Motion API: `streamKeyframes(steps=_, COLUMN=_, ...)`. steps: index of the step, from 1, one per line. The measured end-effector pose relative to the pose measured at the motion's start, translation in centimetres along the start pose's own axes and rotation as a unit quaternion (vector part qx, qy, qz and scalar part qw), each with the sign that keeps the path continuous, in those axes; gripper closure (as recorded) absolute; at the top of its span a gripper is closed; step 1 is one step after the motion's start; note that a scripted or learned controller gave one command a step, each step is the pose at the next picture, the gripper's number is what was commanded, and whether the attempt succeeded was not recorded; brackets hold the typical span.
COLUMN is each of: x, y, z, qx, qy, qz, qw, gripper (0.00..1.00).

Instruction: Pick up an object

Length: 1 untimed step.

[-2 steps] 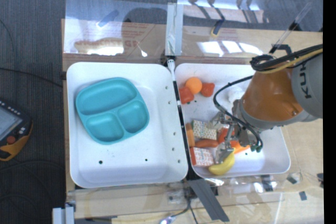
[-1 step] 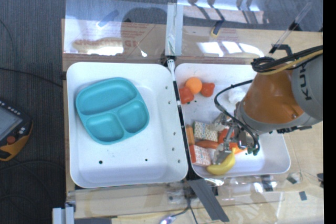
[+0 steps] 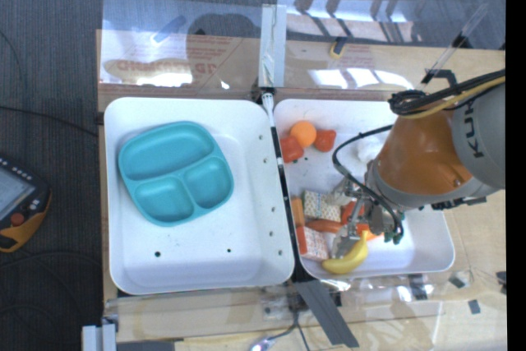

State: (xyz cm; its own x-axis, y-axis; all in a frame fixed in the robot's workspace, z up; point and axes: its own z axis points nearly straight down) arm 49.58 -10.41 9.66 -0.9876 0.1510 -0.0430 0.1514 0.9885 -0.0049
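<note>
We hover our gripper (image 3: 359, 223) low over the crowded near edge of the right bin (image 3: 427, 259), just above the banana (image 3: 347, 257), so we risk snagging neighbouring packets (image 3: 316, 205) instead.

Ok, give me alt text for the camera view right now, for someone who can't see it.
The gripper is low in the right bin, over a heap of small items beside a yellow banana. An orange ball lies at that bin's far left corner; the left bin holds a teal divided plate.
</note>
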Motion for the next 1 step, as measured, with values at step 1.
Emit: streamKeyframes(steps=1, x=0.00, y=-0.06, z=0.01, qx=0.000, qy=0.000, qz=0.001, qw=1.0000, gripper=0.00)
